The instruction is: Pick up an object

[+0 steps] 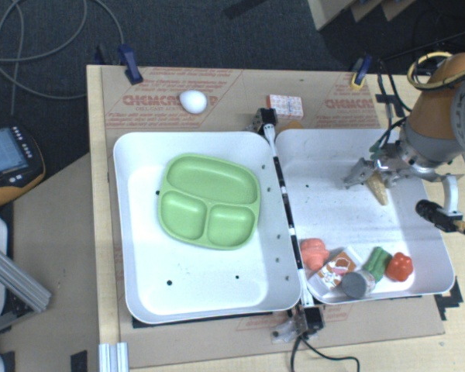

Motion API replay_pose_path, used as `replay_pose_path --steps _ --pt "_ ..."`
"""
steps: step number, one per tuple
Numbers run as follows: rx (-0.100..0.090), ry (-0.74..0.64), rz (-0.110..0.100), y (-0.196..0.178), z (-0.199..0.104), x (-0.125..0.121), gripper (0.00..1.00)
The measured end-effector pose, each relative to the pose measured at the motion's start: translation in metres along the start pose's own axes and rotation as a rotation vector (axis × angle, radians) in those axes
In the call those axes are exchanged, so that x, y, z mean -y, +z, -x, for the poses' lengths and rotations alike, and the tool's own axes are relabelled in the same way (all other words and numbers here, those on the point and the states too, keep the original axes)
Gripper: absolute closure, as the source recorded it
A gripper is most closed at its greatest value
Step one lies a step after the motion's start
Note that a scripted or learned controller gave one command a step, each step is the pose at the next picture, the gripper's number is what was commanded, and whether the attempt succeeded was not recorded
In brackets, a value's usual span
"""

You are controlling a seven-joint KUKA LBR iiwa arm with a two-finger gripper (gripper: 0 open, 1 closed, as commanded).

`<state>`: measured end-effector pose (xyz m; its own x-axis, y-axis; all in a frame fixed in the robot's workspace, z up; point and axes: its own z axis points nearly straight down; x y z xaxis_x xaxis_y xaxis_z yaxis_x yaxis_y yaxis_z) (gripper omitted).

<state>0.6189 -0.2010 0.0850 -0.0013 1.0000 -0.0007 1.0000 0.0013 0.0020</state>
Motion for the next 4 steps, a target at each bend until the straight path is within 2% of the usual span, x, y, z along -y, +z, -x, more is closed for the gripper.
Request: replay_pose_path --steps 1,2,3,4 --pt "0.002 -0.002 0.002 -0.01 0.0 -0.001 1.0" --pt "-0.001 0.001 -0.001 -0.107 -0.027 0.059 1.0" --pt "-0.001 -0.001 -0.001 -0.107 -0.077 -0.046 1.0" --pt "-0.001 -0.001 0.0 -0.174 -0.134 -0.014 1.0"
